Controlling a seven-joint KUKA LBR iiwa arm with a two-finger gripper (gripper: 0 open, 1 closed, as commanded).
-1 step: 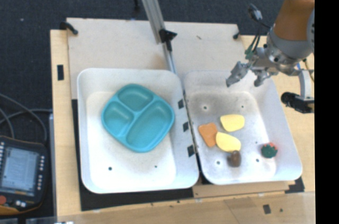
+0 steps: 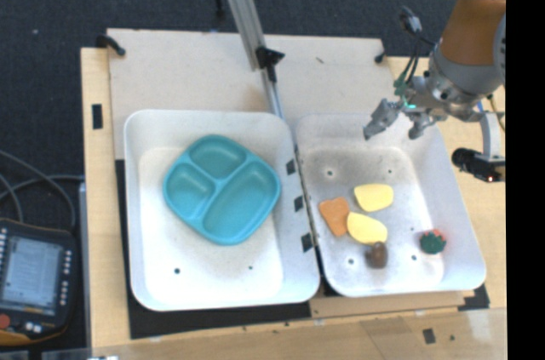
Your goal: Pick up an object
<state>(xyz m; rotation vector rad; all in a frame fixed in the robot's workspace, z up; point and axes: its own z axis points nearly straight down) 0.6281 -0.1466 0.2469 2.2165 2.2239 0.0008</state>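
In the right bin (image 2: 426,171) lie an orange piece (image 2: 335,215), two yellow pieces (image 2: 374,197) (image 2: 366,227), a small brown object (image 2: 376,254) and a green-and-red object (image 2: 433,242). My gripper (image 2: 398,122) hangs above the bin's far edge, well back from these objects. Its two fingers stand apart with nothing between them.
A teal divided tray (image 2: 223,188) rests in the left bin (image 2: 153,265). A slanted metal rail (image 2: 243,9) runs from the top down to the gap between the bins. Cables hang beside the wrist at the right.
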